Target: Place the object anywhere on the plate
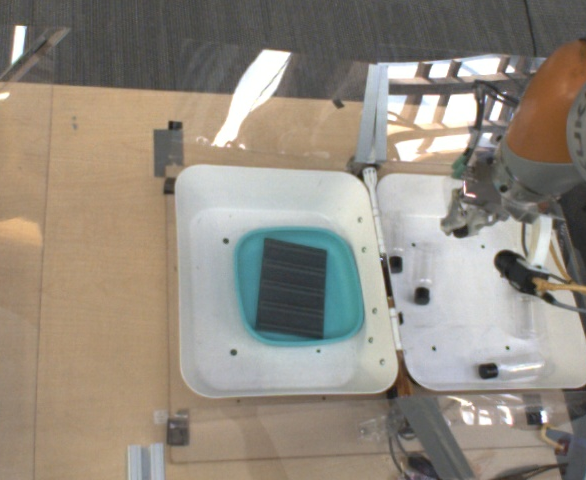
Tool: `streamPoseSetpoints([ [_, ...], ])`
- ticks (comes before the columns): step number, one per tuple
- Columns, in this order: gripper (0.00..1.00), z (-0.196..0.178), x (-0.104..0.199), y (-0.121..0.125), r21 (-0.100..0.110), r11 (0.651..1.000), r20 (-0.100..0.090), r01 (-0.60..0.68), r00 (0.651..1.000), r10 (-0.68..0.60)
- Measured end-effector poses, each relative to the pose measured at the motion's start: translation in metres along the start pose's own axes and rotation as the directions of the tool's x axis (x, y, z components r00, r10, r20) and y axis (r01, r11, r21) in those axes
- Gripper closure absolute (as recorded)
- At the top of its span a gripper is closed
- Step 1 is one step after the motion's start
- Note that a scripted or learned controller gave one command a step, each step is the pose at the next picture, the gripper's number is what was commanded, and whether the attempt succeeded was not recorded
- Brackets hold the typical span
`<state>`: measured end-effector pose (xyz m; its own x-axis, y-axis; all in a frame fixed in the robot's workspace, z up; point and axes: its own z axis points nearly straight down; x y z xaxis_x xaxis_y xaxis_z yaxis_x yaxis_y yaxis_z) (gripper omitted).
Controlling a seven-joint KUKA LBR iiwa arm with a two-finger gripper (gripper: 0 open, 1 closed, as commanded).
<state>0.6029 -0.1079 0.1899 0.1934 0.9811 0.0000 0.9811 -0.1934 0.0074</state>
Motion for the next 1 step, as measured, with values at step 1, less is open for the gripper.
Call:
streamPoseSetpoints([
  [1, 1.0, 0.0041, 0.0534, -0.0901, 0.004, 0.999, -0.002, -0.039, 0.999, 0.039],
])
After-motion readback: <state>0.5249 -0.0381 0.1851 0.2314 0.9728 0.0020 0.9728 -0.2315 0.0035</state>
